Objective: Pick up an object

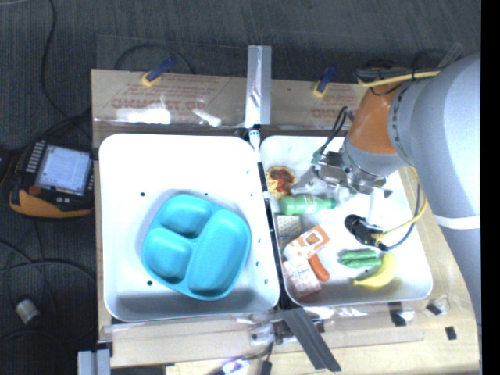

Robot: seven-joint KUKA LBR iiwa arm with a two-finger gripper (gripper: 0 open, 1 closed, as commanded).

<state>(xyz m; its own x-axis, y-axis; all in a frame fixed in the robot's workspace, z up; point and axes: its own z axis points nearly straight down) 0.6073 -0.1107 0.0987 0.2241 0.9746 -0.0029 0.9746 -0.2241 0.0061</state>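
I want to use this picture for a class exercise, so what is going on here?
A robot arm reaches in from the right over the right bin, which holds a green bottle, a banana, a carrot and other small items. Its gripper hangs near the bottle. The left bin holds a blue divided plate.

Left bin (117,209): divided tray (195,244) in the middle. Right bin (414,287): bottle (306,205) far left, carton (303,250) nearer, banana (376,273) near right, gripper (328,170) at far side
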